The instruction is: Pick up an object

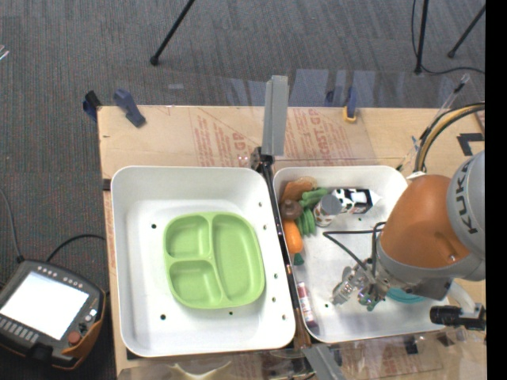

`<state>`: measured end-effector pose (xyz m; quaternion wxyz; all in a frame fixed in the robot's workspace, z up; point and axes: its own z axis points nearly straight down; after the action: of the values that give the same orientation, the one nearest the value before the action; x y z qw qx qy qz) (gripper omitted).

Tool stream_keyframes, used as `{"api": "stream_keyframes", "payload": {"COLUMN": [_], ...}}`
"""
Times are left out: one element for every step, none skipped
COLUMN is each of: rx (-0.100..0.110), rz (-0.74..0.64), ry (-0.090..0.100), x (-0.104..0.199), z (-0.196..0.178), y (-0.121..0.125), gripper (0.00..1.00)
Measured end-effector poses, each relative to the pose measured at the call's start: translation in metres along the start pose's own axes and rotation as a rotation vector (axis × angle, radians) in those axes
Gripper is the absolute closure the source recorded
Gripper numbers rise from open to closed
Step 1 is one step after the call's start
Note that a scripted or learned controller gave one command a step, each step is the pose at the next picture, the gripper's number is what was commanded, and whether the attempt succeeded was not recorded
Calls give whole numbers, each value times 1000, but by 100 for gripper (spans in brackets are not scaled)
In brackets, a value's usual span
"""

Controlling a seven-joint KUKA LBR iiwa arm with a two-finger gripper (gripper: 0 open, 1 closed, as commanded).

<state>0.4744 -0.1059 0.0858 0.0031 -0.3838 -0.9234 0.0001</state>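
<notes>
Nothing can be told for sure about the fingers: the gripper (358, 290) is a blurred metallic cluster low over the floor of the right bin (337, 327), and whether it is spread or closed cannot be read. No object shows between them. Candidate objects lie well apart along the bin's left and rear: an orange piece (293, 238), green toys (310, 204), a black-and-white carton (353, 199), a slim pink tube (305, 301). The left bin (131, 212) holds a green divided plate (214, 260). Judged from this, the pick is not yet made.
</notes>
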Motion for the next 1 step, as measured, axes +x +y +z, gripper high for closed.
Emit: {"api": "stream_keyframes", "payload": {"rx": [-3], "rz": [276], "ry": [-4], "x": [-81], "z": [-1], "y": [-28], "gripper": [100]}}
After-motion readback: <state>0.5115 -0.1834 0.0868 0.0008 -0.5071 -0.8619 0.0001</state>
